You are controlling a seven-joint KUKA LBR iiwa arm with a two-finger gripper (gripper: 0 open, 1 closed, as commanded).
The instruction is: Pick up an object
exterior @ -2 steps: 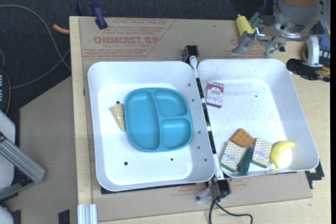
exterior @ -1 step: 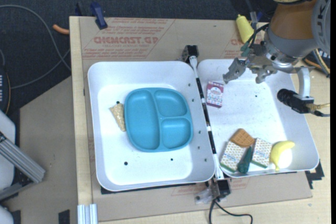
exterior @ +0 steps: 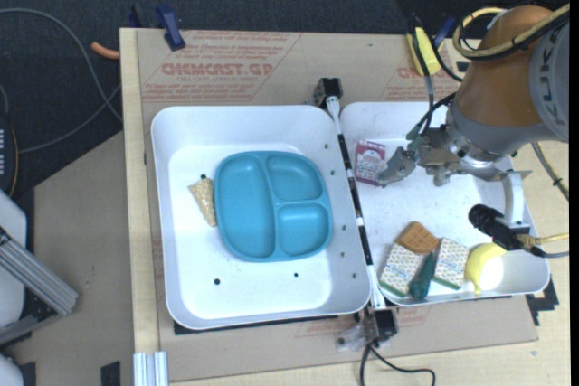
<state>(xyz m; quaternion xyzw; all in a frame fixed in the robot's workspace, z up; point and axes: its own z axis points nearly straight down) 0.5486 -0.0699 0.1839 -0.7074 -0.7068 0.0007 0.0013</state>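
My gripper [exterior: 396,167] hangs low over the upper left part of the right bin [exterior: 470,194], reaching in from the right. Just to its left a small pink and white box [exterior: 369,161] lies near the bin's left wall, close to the gripper's tip; I cannot tell whether they touch. Along the bin's front edge lie a brown waffle-like piece [exterior: 418,237], a patterned packet [exterior: 401,268], a teal tool [exterior: 422,277], a second packet [exterior: 450,264] and a yellow ball [exterior: 485,267].
The left bin [exterior: 181,140] holds a blue divided plate [exterior: 271,203] with a tan grainy piece [exterior: 204,198] beside its left edge. A black clip [exterior: 327,89] sits at the top of the wall between the bins.
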